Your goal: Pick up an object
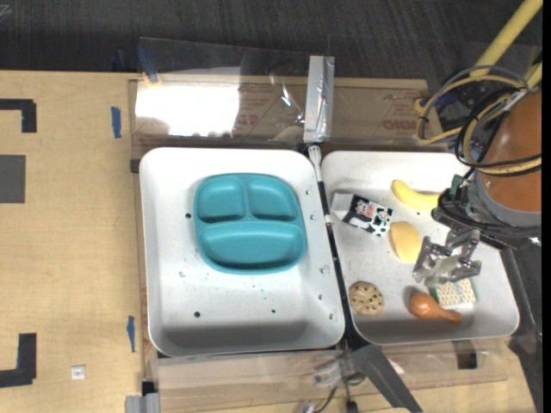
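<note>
In the right bin [491, 169] lie a yellow banana [411, 198], a black-and-white carton [368, 214], a pale yellow lemon-like piece [405, 240], a round cookie [367, 298], an orange carrot-like piece [429, 306] and a small waffle-patterned piece [456, 294]. My gripper [443, 269] hangs low over the bin's right half, just above the waffle piece and the orange piece, right of the yellow piece. Nothing shows between its fingers.
The left bin [164, 231] holds a teal divided plate [250, 222]. A clear plastic sheet and a taped divider [318, 97] stand behind the bins. Cables and the orange arm band [521, 157] crowd the right edge.
</note>
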